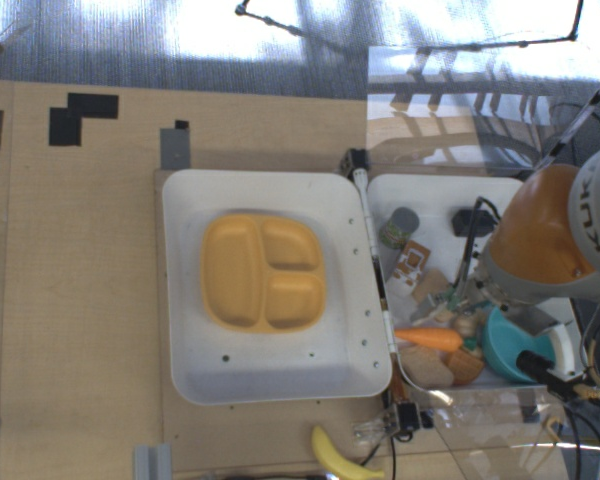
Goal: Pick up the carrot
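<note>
The orange carrot [430, 338] lies on its side near the front left of the right bin [435, 190], with its green end pointing right. The arm's orange band [542, 230] and grey wrist hang over the bin's right half. The gripper [468, 306] reaches down into the clutter just above and to the right of the carrot's green end. The wrist covers most of it. Nothing shows lifted off the bin floor.
A teal bowl [508, 350] sits right of the carrot, with brown food pieces [448, 368] in front. A grey cylinder [399, 225], a small box [412, 260] and a black object [470, 220] lie farther back. The left bin [185, 298] holds a yellow divided plate [263, 272]. A banana [338, 457] lies on the bench.
</note>
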Controlling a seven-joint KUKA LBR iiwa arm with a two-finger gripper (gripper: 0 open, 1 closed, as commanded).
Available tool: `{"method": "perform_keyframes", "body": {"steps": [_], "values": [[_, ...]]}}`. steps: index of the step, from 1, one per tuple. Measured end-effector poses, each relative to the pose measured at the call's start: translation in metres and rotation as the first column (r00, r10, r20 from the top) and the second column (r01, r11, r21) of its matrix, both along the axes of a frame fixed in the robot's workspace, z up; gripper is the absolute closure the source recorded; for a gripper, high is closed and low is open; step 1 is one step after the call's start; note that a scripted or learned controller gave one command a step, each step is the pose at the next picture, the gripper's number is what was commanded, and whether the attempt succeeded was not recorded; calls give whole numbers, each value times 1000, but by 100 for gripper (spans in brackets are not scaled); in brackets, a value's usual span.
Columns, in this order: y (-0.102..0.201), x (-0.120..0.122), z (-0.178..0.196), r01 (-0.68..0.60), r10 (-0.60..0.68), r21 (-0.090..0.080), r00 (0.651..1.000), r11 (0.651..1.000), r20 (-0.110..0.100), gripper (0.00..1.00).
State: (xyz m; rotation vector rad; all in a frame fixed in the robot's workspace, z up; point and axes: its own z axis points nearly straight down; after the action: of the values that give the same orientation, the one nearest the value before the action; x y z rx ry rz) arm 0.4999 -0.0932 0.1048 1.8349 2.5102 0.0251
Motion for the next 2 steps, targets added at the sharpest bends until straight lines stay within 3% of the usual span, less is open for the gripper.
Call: {"method": "perform_keyframes", "body": {"steps": [1,2], "values": [[-25,-6,-13,-396,396,-1,918,918,-17,0],[-25,0,1,-394,394,-10,919,919,-2,100]]}}
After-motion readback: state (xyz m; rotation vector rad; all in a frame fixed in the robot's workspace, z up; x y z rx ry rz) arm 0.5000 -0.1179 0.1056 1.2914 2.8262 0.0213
